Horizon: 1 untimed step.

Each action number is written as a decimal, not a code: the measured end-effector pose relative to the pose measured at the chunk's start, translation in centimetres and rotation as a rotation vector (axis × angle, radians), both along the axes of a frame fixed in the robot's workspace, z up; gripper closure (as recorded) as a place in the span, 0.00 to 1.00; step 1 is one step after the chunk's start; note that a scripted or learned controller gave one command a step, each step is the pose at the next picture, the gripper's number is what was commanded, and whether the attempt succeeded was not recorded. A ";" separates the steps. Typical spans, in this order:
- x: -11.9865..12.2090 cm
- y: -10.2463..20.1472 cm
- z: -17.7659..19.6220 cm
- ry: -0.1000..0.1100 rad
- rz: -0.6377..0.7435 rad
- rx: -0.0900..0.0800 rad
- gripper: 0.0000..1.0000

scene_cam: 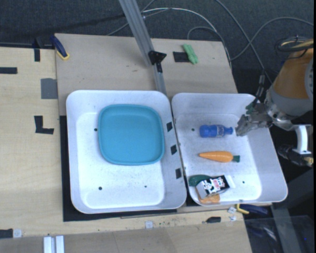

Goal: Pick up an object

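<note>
The right bin (pixel 263 157) holds a blue bottle (pixel 215 131) lying on its side, an orange toy carrot (pixel 218 156) below it, and a small black-and-white packet with green and orange parts (pixel 211 186) at the front edge. My gripper (pixel 246 124) hangs over the bin's right side, just right of the bottle's cap end. Nothing shows between its fingers. The arm with its orange band (pixel 294 80) comes in from the right.
The left bin (pixel 84 157) carries a teal square plate (pixel 130 134). A grey pole (pixel 142 33) slants down to the bins' back edge. Cables (pixel 210 20) loop behind the bench, and a green clip (pixel 190 54) lies on the board.
</note>
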<state>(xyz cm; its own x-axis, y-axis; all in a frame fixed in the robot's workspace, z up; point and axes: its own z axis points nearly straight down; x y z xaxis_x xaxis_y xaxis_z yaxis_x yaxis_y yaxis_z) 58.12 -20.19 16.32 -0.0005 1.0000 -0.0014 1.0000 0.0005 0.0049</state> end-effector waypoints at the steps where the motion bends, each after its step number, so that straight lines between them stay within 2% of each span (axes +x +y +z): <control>1: 0.5 -0.7 5.9 0.000 0.000 0.000 1.00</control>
<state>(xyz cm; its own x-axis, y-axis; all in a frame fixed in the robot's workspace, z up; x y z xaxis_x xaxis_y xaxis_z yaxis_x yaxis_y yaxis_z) 58.65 -20.86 22.22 -0.0003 1.0000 -0.0014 1.0000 0.0003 0.0047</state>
